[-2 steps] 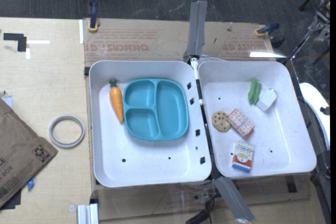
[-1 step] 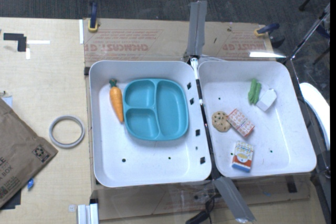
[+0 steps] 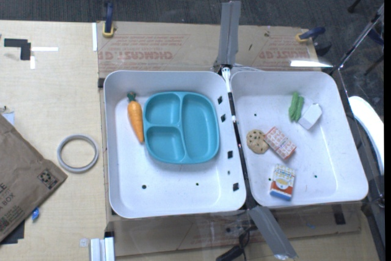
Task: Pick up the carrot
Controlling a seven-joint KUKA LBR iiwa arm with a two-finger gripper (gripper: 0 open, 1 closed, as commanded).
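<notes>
An orange carrot (image 3: 135, 118) with a green top lies in the left white bin (image 3: 122, 189), along its left side. Its tip points toward the front. It rests just left of a teal divided plate (image 3: 182, 127), close to the plate's rim.
The right bin (image 3: 342, 186) holds a green pea pod (image 3: 295, 106), a white block (image 3: 310, 116), a cookie (image 3: 257, 142), a pink patterned box (image 3: 280, 142) and a small juice carton (image 3: 282, 183). A tape roll (image 3: 77, 152) and a brown cardboard box (image 3: 21, 180) lie on the bench at left.
</notes>
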